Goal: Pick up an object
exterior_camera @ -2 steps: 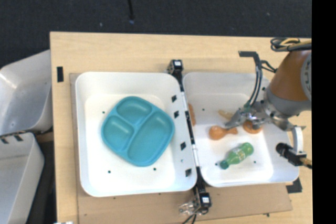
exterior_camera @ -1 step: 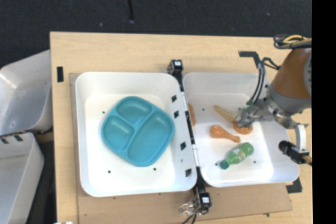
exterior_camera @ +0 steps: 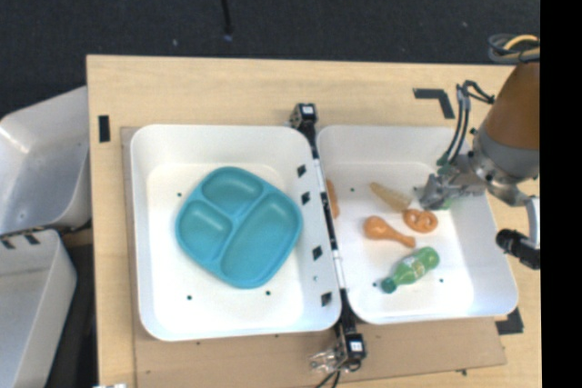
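The right bin (exterior_camera: 473,286) holds a green bottle (exterior_camera: 411,270) lying on its side near the front. An orange pear-shaped piece (exterior_camera: 389,231) lies in the middle. A tan stick-like piece (exterior_camera: 391,194) lies behind it, and an orange ring-like piece (exterior_camera: 420,219) sits at that stick's right end. A thin orange strip (exterior_camera: 332,198) lies along the bin's left wall. My gripper (exterior_camera: 435,197) hangs low over the right part of this bin, just above the orange ring-like piece and the stick's end. Nothing shows between its fingers.
The left bin (exterior_camera: 155,304) holds a blue divided plate (exterior_camera: 238,225) in its middle. A black clamp (exterior_camera: 303,115) sits at the back of the divider between the bins. Grey plastic containers (exterior_camera: 36,168) stand off the bench at the left.
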`<state>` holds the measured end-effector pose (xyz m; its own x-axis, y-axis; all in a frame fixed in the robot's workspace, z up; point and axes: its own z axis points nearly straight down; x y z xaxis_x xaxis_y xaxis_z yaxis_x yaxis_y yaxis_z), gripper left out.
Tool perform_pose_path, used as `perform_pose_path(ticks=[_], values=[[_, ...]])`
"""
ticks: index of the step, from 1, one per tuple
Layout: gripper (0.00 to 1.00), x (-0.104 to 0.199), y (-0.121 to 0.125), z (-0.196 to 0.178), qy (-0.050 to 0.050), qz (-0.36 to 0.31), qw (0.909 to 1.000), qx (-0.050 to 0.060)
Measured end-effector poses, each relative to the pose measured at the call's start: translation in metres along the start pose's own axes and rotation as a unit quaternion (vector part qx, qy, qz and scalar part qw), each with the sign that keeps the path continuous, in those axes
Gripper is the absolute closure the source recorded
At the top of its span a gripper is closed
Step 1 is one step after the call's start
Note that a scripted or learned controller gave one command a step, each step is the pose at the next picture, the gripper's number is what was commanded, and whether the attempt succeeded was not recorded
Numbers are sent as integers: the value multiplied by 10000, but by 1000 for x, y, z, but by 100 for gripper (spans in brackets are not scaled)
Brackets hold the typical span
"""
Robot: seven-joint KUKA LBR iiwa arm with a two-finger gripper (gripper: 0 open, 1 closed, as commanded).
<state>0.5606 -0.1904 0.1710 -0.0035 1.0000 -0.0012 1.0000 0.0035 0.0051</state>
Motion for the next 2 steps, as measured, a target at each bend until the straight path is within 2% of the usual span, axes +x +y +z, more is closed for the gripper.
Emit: perform_pose_path(ticks=[2], values=[[100, -2, 2, -118, -6, -5, 10000, -13]])
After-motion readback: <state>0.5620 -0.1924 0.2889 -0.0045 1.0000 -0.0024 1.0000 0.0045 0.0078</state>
